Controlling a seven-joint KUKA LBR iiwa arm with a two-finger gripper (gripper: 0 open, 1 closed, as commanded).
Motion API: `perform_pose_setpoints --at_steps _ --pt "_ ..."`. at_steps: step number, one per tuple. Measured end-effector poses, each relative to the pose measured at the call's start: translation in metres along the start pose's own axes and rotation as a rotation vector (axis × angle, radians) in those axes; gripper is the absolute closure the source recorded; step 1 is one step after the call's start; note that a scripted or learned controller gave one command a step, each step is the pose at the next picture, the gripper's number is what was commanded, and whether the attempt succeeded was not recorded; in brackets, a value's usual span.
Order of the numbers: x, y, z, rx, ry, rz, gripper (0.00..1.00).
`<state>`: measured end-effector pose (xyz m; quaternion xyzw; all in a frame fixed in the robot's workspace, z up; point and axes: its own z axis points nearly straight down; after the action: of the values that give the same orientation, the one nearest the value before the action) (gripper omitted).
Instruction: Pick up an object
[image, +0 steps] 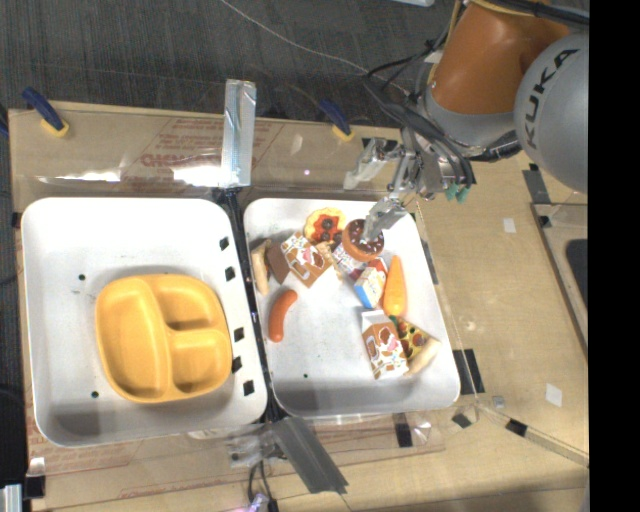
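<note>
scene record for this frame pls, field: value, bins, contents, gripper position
left bin: holds a yellow divided plate
right bin: holds toy food in a loose cluster toward its far side
items in right bin: sausage, carrot, pizza slice, chocolate donut, several small printed cartons, one near the pizza slice
gripper: over the far right part of the right bin, right above the chocolate donut
grasp: nothing visibly held
arm: enters from the upper right

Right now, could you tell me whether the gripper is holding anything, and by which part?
It cannot be told. The gripper is down over the chocolate donut in the right bin, but this view does not show any object clearly between its fingertips.
</note>
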<state>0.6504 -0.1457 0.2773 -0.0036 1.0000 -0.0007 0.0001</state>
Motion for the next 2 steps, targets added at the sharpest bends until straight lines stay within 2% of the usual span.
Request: perform_pose_setpoints --at_steps 1,2 --pt "0.001 -0.028 0.127 -0.005 0.011 -0.062 0.0" --pt "0.068 -0.027 0.162 0.016 -0.056 -0.25 0.0"
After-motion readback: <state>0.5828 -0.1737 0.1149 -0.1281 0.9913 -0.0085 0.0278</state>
